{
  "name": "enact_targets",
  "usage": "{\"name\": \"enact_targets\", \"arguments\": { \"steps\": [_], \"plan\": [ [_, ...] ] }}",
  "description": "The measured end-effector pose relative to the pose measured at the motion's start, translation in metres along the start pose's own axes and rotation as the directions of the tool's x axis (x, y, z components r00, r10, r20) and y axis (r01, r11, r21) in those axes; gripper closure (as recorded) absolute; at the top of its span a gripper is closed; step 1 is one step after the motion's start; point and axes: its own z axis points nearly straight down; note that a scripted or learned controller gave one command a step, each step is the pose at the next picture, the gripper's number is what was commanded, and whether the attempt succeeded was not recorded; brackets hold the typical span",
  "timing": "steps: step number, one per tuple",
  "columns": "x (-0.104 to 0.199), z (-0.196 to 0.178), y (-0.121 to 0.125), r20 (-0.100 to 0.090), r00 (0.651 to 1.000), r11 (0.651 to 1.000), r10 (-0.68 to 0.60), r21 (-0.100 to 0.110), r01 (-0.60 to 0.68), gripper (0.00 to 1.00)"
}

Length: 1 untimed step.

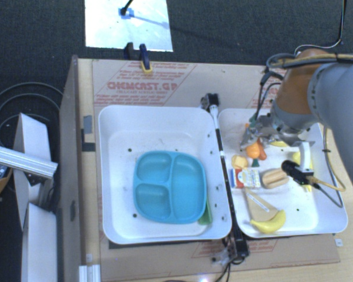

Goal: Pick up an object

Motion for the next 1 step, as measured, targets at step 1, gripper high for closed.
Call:
{"name": "enact_targets", "arguments": {
  "steps": [1],
  "plan": [
    [0.0747,-0.0953,-0.0274,-0.003,1.000,1.000,-0.006,-0.004,0.006,1.00]
  ]
}}
